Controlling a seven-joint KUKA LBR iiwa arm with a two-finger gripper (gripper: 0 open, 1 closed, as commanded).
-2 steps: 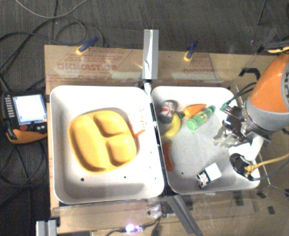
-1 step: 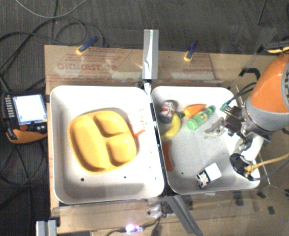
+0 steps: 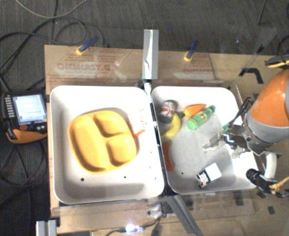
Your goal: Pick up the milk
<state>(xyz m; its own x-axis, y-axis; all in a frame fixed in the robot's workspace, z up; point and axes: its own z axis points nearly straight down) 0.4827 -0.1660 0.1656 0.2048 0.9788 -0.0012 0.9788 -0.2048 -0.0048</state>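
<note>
Grey carpet and loose black cables surrounded the table where my two white bins sat side by side. My hand hung over the right bin, near its right wall, and I cannot tell whether it was apart or together. Nothing showed between my fingers. The milk, a small white and black carton, lay on the bin floor below and just left of my hand, apart from it. Farther left in the same bin, a green bottle lay tilted beside a carrot, with a banana and a can near the bin's upper left corner. A brown stick-like item lay along the left wall. In the left bin rested a yellow tray with three compartments.
</note>
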